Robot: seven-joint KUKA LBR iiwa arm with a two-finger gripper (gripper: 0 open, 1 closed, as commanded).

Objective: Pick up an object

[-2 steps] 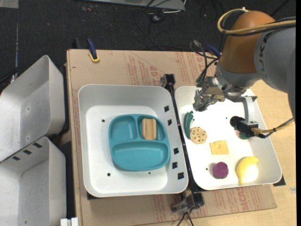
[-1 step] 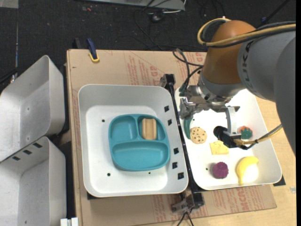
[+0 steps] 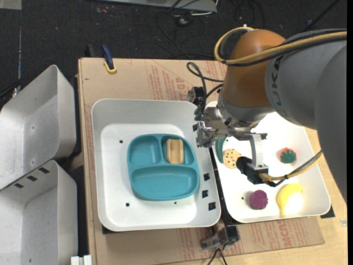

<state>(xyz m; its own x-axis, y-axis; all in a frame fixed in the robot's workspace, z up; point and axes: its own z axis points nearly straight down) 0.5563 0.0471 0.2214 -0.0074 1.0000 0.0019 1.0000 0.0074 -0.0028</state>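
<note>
Looming largest, the grey arm (image 3: 309, 76) with its orange band reaches in from the right, its gripper (image 3: 223, 142) hanging low over the right bin's (image 3: 317, 206) left edge; whether it is open or shut, I cannot tell. Just beside it lies a cookie (image 3: 230, 158). Farther right lie a purple fruit (image 3: 258, 199), a yellow banana (image 3: 288, 195) and a green-and-red piece (image 3: 287, 155). The left bin (image 3: 110, 203) holds a teal tray (image 3: 162, 167) with a tan block (image 3: 175, 150).

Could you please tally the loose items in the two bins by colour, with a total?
Teal: 2, the tray and a small round piece
Tan: 2, the block in the tray and the cookie
Purple: 1, the berry
Yellow: 1, the banana
Total: 6
</note>
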